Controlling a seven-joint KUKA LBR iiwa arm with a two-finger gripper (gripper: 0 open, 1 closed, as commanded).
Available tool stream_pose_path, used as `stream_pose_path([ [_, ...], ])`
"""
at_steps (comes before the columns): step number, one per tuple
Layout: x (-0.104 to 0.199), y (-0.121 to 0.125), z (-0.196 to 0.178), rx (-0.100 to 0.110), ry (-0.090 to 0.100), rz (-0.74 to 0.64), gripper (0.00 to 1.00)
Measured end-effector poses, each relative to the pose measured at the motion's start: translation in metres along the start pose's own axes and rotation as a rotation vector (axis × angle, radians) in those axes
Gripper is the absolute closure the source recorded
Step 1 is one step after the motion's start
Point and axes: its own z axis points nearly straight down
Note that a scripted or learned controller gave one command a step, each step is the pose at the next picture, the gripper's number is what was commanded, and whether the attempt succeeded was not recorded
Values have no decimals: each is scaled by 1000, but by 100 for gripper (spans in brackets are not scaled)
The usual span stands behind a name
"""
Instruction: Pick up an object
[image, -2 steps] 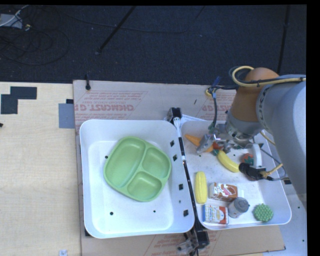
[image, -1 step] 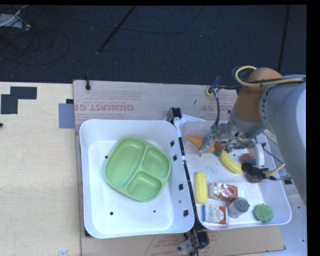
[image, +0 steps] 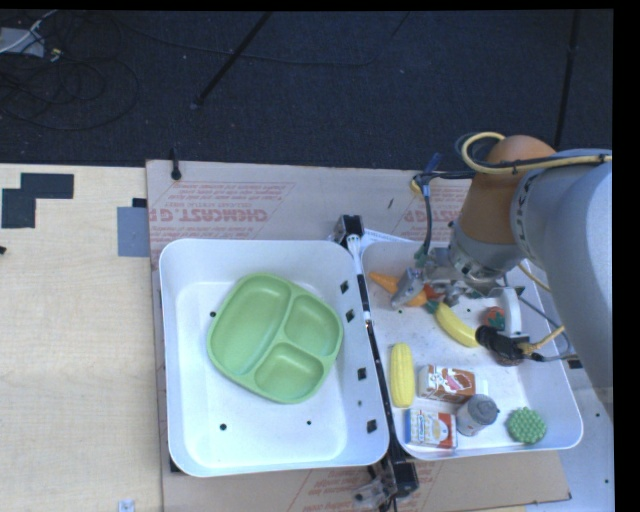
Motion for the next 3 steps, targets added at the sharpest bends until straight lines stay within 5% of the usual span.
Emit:
stream_pose_path([
  [1, 36, -2, 1, 7, 0, 3, 0],
  [2, 37, -3, -9, 17, 4, 2, 100],
  [3, 99, -12, -101, -5, 1, -1, 100],
])
